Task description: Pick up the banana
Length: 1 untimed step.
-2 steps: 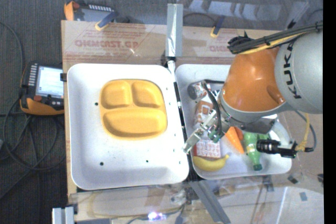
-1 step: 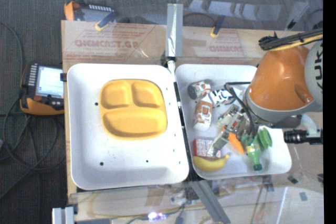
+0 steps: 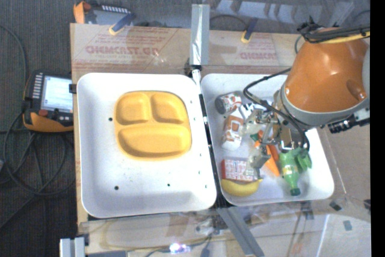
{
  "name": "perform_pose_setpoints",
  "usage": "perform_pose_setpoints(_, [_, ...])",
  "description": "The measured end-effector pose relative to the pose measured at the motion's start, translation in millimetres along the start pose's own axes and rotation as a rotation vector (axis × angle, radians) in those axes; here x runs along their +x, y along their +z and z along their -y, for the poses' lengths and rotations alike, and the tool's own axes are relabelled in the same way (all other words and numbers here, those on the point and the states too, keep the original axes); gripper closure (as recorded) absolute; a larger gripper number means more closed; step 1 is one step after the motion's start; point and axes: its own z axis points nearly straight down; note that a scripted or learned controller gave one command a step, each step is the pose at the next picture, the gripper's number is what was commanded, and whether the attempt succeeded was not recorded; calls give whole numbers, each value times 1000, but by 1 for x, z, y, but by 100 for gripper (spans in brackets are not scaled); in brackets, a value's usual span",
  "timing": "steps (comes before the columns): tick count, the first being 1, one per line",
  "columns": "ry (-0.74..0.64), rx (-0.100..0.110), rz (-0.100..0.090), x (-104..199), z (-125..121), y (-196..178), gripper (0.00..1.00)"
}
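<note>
The banana [image 3: 241, 188] lies yellow at the front edge of the right bin [image 3: 325, 180], partly under a red-and-white packet [image 3: 239, 170]. My gripper [image 3: 269, 132] hangs over the middle of the right bin, above and to the right of the banana, amid the cluttered items. The arm's orange band [image 3: 325, 75] covers the bin's right rear.
The left bin [image 3: 96, 147] holds a yellow divided tray [image 3: 154, 124]. In the right bin are a green bottle [image 3: 293, 168], an orange carrot-like piece [image 3: 272, 159], a small can [image 3: 227, 103] and a white packet [image 3: 233, 129]. A handheld pendant [image 3: 49, 102] lies left of the bench.
</note>
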Motion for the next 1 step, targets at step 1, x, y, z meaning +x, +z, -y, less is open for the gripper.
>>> perform_pose_setpoints(1, [-191, 2, -3, -7, 73, 85, 0])
